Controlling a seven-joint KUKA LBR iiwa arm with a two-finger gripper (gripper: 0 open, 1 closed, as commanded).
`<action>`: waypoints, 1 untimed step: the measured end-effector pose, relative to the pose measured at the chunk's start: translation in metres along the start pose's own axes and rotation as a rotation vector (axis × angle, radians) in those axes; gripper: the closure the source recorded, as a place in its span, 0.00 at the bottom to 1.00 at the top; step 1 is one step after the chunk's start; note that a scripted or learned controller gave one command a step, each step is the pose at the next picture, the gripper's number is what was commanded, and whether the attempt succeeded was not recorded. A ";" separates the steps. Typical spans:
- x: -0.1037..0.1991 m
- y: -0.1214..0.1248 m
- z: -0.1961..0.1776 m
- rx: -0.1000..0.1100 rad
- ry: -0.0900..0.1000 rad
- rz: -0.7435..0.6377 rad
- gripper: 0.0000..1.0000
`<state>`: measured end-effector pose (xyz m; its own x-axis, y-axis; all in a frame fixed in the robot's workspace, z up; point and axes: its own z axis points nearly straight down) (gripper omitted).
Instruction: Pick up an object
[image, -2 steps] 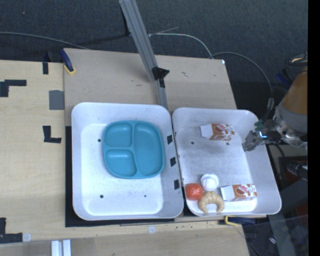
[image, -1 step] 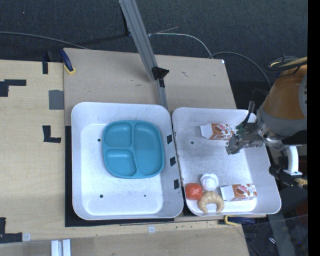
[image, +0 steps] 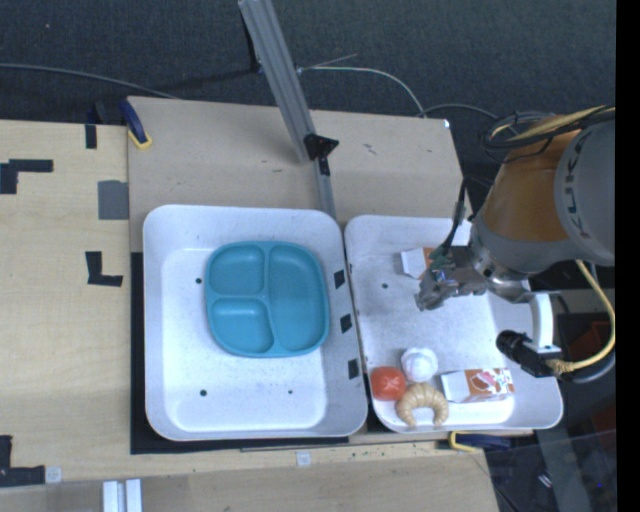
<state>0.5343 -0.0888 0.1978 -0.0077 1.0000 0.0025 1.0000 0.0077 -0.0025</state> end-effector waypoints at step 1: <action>0.050 0.001 0.000 0.000 0.000 0.000 1.00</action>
<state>0.5345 -0.0385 0.1978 -0.0072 1.0000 0.0023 1.0000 0.0072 -0.0027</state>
